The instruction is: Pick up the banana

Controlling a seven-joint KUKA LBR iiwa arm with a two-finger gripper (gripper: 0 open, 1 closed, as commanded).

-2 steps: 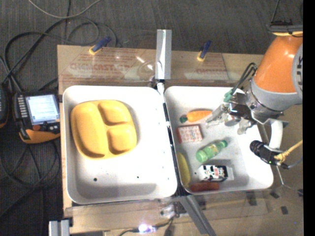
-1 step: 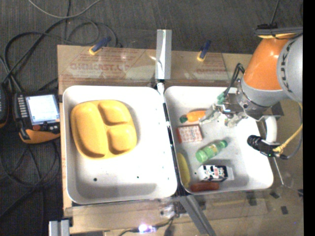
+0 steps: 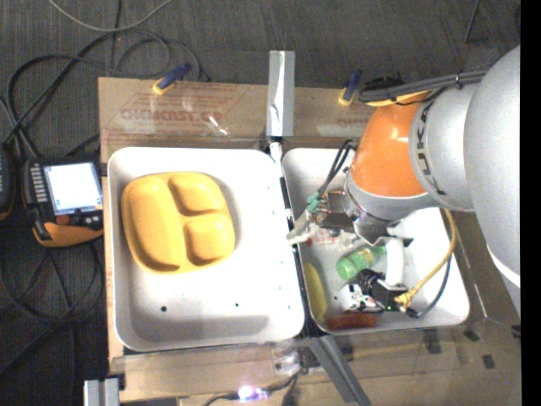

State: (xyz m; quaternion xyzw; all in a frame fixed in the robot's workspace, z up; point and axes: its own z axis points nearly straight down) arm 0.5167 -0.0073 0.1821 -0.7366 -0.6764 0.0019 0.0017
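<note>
Two white bins are sitting on the table point(image 3: 169, 112): the right bin point(image 3: 461, 307) and the left bin point(image 3: 203, 324) beside it. One yellow divided plate point(image 3: 177, 220) is lying in the left bin. One banana point(image 3: 315, 290) is lying in the right bin along its left wall, with one green object point(image 3: 353, 266) and one reddish-brown object point(image 3: 349, 320). One arm point(image 3: 397, 155) is reaching down over the right bin's middle. Can't tell whether the jaws are released or clenched.
</note>
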